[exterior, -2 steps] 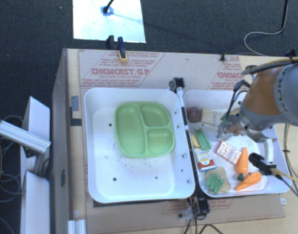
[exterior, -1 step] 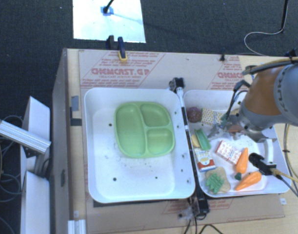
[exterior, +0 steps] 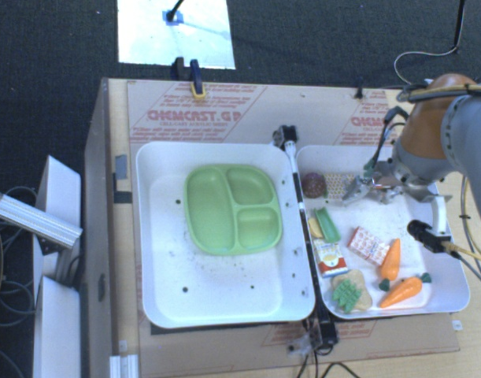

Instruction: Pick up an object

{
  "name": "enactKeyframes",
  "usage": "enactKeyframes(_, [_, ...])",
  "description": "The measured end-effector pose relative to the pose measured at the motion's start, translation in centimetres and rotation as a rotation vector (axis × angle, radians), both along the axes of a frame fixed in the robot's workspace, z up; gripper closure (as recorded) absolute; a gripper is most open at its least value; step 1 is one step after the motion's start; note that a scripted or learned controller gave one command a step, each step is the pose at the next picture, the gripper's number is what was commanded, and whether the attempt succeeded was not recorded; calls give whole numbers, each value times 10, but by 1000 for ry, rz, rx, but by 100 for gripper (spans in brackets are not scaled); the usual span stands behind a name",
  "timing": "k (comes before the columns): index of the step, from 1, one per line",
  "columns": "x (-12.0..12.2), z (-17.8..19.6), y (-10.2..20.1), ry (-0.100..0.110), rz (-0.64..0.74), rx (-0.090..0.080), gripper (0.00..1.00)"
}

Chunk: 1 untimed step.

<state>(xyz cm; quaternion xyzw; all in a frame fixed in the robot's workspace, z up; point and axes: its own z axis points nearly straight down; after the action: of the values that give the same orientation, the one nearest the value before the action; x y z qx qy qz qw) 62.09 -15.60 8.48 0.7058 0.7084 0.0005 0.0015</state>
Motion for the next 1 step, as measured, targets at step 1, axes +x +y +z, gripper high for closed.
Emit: enactKeyframes(1, [1, 11, 0, -3, 3, 0, 100])
